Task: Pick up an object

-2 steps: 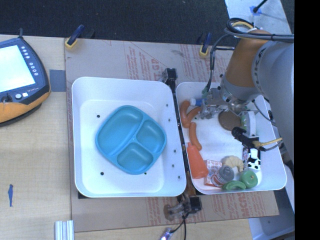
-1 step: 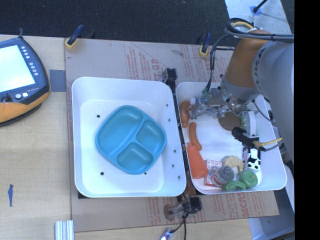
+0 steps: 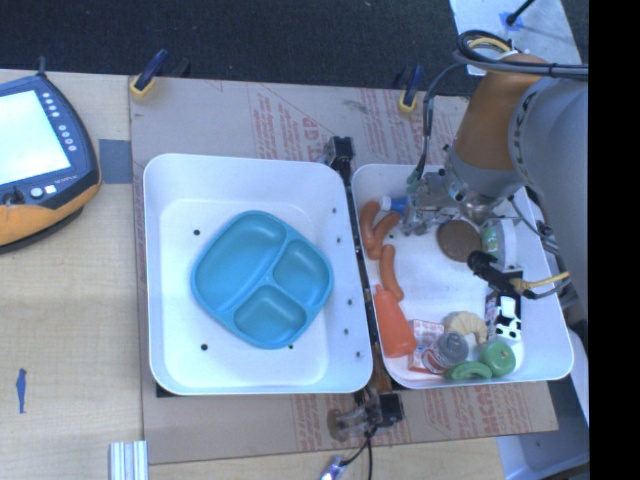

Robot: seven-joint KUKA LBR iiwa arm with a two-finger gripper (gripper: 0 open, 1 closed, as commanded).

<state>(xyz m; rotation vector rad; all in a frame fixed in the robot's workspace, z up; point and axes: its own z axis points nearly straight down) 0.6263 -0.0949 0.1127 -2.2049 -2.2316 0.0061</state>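
Camera view: the claw (image 3: 425, 208) hangs low over the right bin's (image 3: 560, 353) far end beside the sausages (image 3: 378, 226), presumably seeking one; its grip state I cannot tell.

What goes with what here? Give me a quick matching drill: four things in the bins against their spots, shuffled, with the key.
Things:
1. blue divided plate
2. green ring
3. brown disc
4. orange block

Places:
A. near edge of the right bin, at its right corner
B. middle of the left bin
C. right bin, along its left wall
D. right bin, just below the pincer

Pairs: 1-B, 2-A, 3-D, 4-C
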